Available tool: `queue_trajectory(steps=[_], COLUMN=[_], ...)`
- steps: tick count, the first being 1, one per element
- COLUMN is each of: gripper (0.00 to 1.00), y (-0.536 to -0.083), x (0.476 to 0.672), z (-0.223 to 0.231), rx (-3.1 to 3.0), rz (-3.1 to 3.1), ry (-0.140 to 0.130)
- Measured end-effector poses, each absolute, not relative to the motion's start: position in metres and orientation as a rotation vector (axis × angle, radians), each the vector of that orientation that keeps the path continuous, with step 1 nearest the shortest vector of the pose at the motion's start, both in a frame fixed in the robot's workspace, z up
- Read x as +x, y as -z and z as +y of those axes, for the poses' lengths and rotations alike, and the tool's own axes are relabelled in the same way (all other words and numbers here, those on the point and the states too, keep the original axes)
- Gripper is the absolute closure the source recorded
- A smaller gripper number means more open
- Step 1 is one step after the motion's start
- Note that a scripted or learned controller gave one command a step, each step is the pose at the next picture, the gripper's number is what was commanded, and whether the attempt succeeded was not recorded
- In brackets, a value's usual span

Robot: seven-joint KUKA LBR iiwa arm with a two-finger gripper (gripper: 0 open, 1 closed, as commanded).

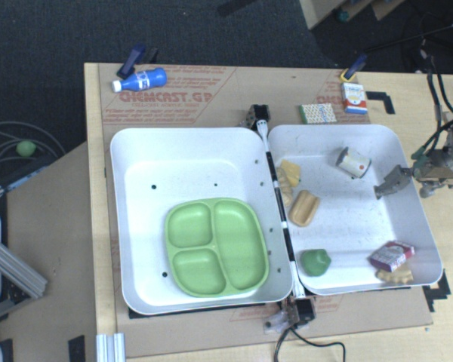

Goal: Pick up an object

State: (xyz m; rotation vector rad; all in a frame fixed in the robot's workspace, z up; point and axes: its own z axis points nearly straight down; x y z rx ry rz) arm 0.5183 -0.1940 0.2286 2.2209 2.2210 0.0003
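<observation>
My gripper (pixel 384 187) hangs over the right side of the right bin (pixel 377 137). I cannot tell if it is open or shut, and nothing I can see is held in it. The closest thing to pick is a little white tube (pixel 353 162) with a dark red end. It lies on its side near my gripper, at about 10 o'clock from it, not touching. A smooth tan lump (pixel 304 207) shaped like a bread roll lies farther off at 9 o'clock, with a pale yellow piece (pixel 289 174) just above it by the bin's left wall. A round green ball (pixel 315 262) sits at 8 o'clock. A shiny purple and red packet (pixel 391 256) lies at 6 o'clock, in the bin's near corner. The left bin (pixel 136 157) holds a green plastic plate (pixel 215 246) with three dips.
</observation>
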Motion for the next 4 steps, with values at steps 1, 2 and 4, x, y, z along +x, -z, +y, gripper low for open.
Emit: queue_trajectory(steps=[1, 2, 4], gripper=[0.00, 0.00, 1.00], y=[-0.085, -0.106, -0.093], x=[0.601, 0.659, 0.669], z=[-0.217, -0.157, -0.105], rx=[2.217, 2.217, 2.219], rz=[2.234, 2.224, 2.215], ry=[-0.014, -0.005, 0.008])
